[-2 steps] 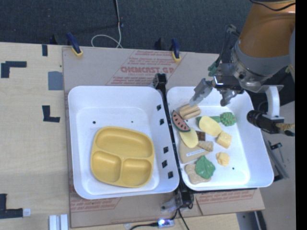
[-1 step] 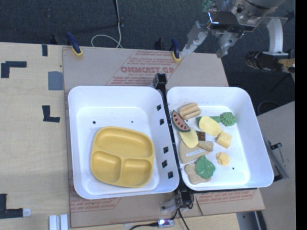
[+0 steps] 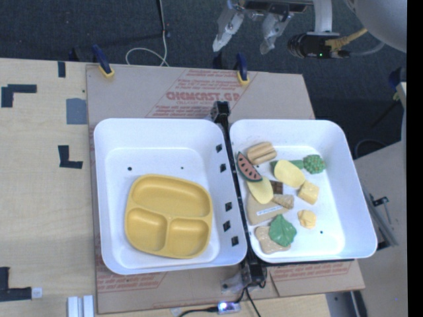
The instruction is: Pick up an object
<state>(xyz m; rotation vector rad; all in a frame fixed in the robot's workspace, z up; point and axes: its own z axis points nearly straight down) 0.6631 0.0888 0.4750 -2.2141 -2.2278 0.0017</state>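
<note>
Hand [image 3: 248,30] hangs high beyond bins, fingers apart, empty. Pick not begun. Next: descend over right bin [image 3: 353,197], choose toy food, perhaps broccoli [image 3: 314,164].

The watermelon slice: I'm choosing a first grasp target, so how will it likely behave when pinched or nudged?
The watermelon slice looks like moulded toy food, so it is probably stiff and light. It appears to lie flat by the right bin's inner wall, so rolling seems unlikely. A nudge could slide it into the yellow piece beside it.
</note>
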